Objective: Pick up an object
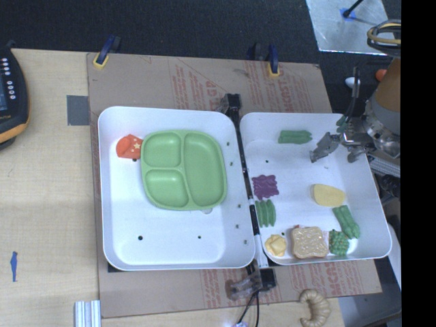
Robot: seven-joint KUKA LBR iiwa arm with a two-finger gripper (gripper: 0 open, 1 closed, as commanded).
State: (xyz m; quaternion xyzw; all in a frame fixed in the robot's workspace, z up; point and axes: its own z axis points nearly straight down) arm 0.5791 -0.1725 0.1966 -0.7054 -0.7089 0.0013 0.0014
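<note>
Bench (48, 203), pale wood, carries a brown cardboard sheet (170, 84) clamped at its top edge, and on that sheet two shallow white bins side by side. Left bin (122, 244), centre-left of the frame: a green three-compartment plate (184, 169) lies in its upper half, with a small red-orange piece (128, 146) touching the plate's left rim. Right bin (361, 251), centre-right of the frame, holds the loose items. Arm enters at the right edge of the frame, upper half; its fingers (339, 147) hang over the bin's upper right part, spread apart, nothing between them. Green flat piece (294, 137) near the bin's top edge, just left of the fingers and apart from them. Yellow lump (328, 195) right of centre, below the fingers. Purple grape cluster (265, 185) by the bin's left wall; dark green pod (266, 212) just beneath it. Along the bottom edge, left to right: small yellow piece (276, 244), slice of toast (308, 242), green broccoli-like piece (337, 242); a long green pod (347, 221) angles just above that last one. Tan curled object (315, 307) lies outside the bins at the bottom of the frame. Black-and-orange handset (10, 94) at the left edge.
</note>
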